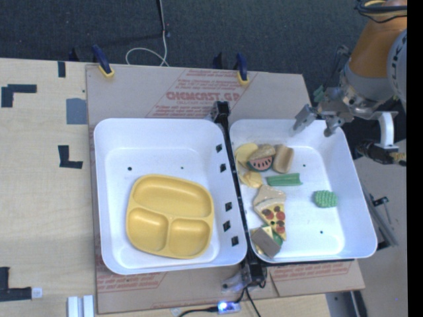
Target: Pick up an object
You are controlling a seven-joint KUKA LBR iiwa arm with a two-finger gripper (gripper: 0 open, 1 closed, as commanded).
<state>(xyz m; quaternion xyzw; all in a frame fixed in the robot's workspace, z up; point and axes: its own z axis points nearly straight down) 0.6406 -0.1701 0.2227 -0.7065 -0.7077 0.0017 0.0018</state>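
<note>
My gripper (316,122) hangs open over the far right corner of the right bin (353,177), with nothing between its fingers. Below and left of it in that bin lie several toy foods: a watermelon slice (262,158), a tan bread piece (283,157), a yellow banana piece (245,154), a green bean (284,179), a green knobbly piece (324,199) and two pizza slices (273,216). All of these lie apart from the gripper.
The left bin (109,144) holds a yellow divided plate (170,215). A black divider (229,177) runs between the bins. The arm's orange band (377,45) is at the upper right. Blue clamps (102,61) hold the cardboard at the back.
</note>
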